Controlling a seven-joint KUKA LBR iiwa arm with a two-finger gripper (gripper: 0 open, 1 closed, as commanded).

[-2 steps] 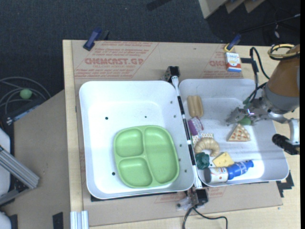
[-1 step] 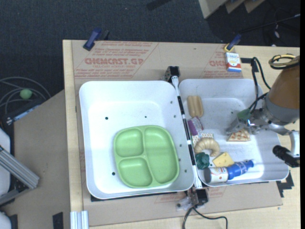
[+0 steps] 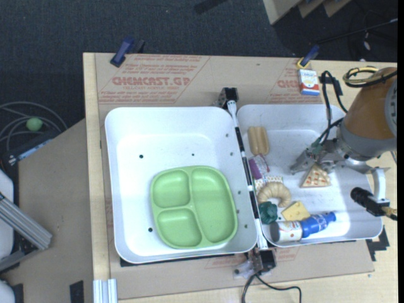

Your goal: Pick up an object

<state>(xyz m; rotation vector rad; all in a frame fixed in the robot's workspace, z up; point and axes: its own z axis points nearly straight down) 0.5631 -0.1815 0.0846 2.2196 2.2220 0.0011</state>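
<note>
Plate: green, smooth, three dips, in the left bin.
Pizza slice: flat triangle toy, in the right bin, touching the gripper.
Gripper: grey fingers spread apart, holding nothing.

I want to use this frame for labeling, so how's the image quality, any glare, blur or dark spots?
Camera view: lighting is even and soft, with faint shadows; the white bins look bright but keep detail; the green plate is sharp; small items near the gripper are soft and hard to resolve; the floor is dark.
</note>
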